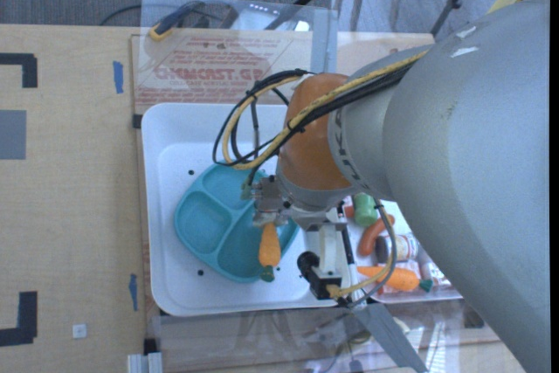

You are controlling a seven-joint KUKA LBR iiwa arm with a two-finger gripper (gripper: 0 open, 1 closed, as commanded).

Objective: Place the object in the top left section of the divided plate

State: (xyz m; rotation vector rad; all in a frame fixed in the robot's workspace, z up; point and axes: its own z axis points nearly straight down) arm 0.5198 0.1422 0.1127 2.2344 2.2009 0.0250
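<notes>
arm: big grey KUKA arm (463,179) comes in from the right and eats up most of that side of the shot. The orange band (314,131) above the wrist sits right over the middle of the left bin, and the whole wrist points pretty much straight down.

cables: yellow and black cables (249,122) loop off the wrist to the left and hang over the back part of the bin.

pincer: the pincer (269,227) is down low at the right edge of the plate. Honestly I cannot tell how far apart it stands, the wrist body covers too much of it. A carrot sits right under it, but I can't see it clamped, so I'm not calling it held.

carrot: small orange toy carrot (270,249) with a green tip, standing roughly up and down in the picture, just below the pincer and over the plate's right-hand section near the rim.

plate: teal divided plate (205,223) lies flat in the left bin, turned at an angle, its dividers visible.

left bin: shallow white bin (166,153) on the table (70,188).

right bin: a few more toy foods (384,253) in there, reddish, green and orange bits, half hidden behind the arm.
</notes>
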